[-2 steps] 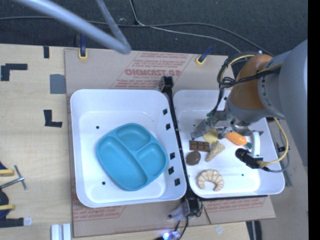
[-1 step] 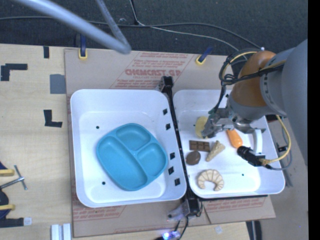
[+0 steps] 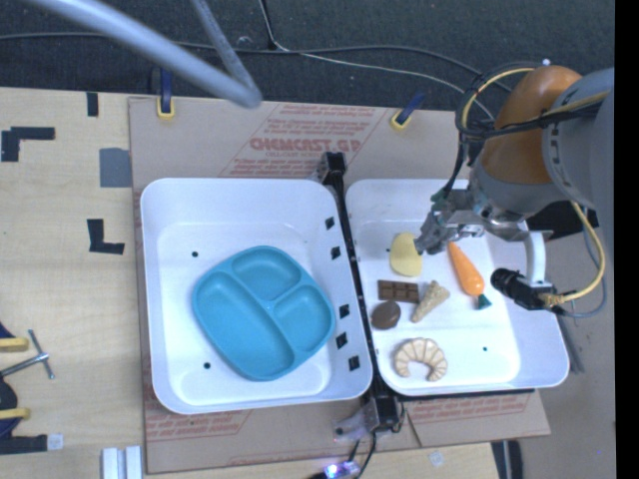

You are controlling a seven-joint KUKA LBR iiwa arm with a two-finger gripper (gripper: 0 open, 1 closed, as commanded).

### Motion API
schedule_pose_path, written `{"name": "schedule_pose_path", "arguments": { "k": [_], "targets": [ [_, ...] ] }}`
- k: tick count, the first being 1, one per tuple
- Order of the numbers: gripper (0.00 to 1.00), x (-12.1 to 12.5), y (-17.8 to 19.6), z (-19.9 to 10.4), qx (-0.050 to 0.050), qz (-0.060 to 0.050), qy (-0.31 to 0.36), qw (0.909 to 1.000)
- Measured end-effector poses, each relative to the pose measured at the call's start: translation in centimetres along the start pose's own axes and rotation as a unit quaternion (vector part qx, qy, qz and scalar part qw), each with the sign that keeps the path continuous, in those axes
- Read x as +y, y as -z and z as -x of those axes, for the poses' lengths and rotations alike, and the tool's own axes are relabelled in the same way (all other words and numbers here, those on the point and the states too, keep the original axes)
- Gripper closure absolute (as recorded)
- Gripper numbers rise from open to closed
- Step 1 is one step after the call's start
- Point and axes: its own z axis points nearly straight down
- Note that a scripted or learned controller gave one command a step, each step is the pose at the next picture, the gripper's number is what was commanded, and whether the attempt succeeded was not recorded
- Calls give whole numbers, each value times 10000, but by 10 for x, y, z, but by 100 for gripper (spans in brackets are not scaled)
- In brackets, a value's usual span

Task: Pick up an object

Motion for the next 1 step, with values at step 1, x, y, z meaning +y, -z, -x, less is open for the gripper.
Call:
{"name": "schedule_pose_path", "arguments": {
  "k": [1],
  "targets": [
    [100, 3, 44, 5, -2, -5, -5, 10000]
  ]
}}
